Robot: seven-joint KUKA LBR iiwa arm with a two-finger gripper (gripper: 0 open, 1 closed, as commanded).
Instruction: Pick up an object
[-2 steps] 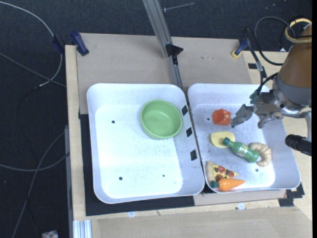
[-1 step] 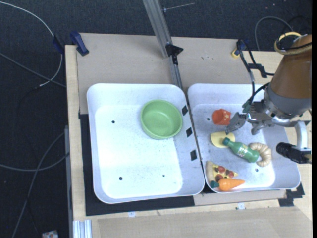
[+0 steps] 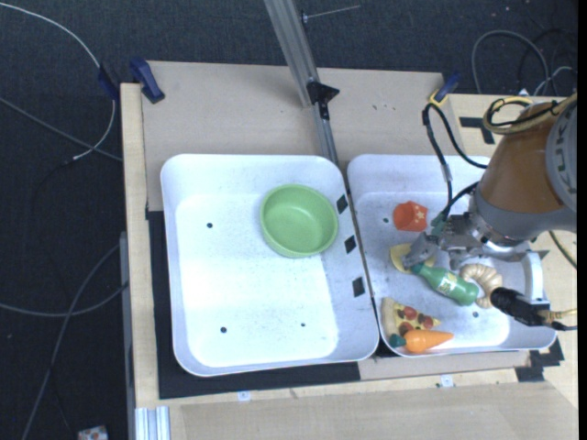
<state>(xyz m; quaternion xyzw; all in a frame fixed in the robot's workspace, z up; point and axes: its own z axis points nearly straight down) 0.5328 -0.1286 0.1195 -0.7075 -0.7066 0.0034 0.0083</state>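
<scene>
Currently claw sits low in right bin, just beside green bottle; can't tell its state. Bowl in left bin.

One camera looks down on me at a slant from above the bench, taking in both white bins.

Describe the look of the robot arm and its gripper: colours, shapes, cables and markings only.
The arm is a thick, rounded column, grey with a broad orange band above the wrist. Black cables and a yellowish one loop over its upper side. Below the band sits a grey metal wrist block with dark fittings, carrying the gripper, small and dark grey. A black plug with a cable sticks out beside the wrist. No lettering or markings are legible.
</scene>
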